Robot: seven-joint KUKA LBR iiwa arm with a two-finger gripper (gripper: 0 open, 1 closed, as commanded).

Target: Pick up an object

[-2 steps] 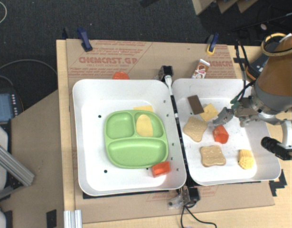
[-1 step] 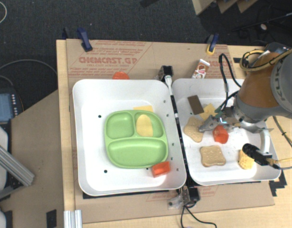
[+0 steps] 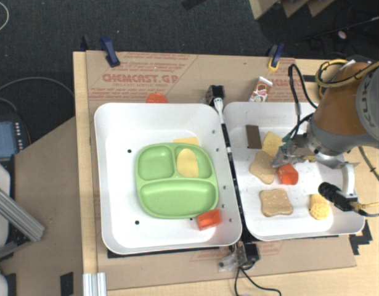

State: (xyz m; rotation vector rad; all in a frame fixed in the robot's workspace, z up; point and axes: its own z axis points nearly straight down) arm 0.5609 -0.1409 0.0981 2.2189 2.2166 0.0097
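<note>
Orange block (image 3: 288,175) sits in the right bin (image 3: 300,232), just below the pincer (image 3: 285,158); whether the pincer is open or closed I cannot tell. Cardboard on the worktop (image 3: 140,76) reads "CHEMCAST". Toast-shaped pieces (image 3: 275,202) lie nearby; a green divided plate (image 3: 175,196) fills the left bin (image 3: 115,165).
</note>
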